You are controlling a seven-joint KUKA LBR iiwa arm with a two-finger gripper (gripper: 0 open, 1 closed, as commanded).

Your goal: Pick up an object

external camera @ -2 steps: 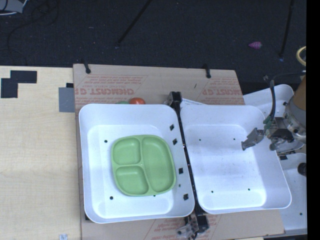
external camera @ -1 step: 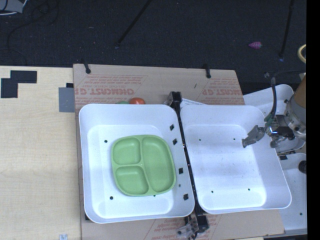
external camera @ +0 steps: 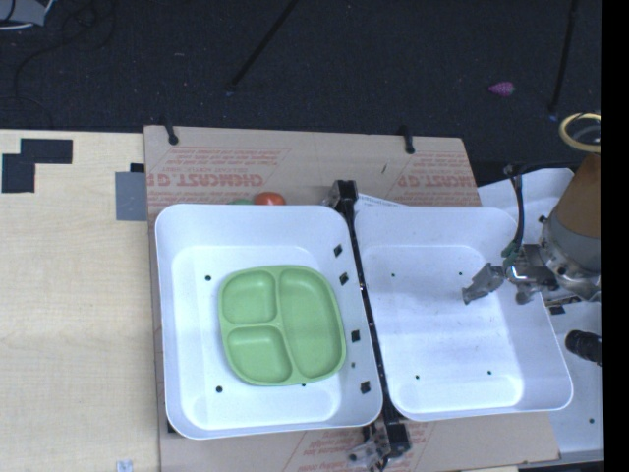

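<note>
A light green divided plate (external camera: 282, 324) with three compartments lies flat in the left white bin (external camera: 187, 313). My gripper (external camera: 482, 285) hangs over the right part of the right white bin (external camera: 442, 382), far from the plate. The grey arm with its orange band (external camera: 580, 205) comes in from the right edge. I see nothing held in the gripper.
A small red-orange object (external camera: 268, 200) sits just behind the back rim of the left bin on the cardboard sheet (external camera: 295, 170). A black divider with clips (external camera: 359, 303) runs between the bins. Light wooden bench (external camera: 69, 313) lies to the left.
</note>
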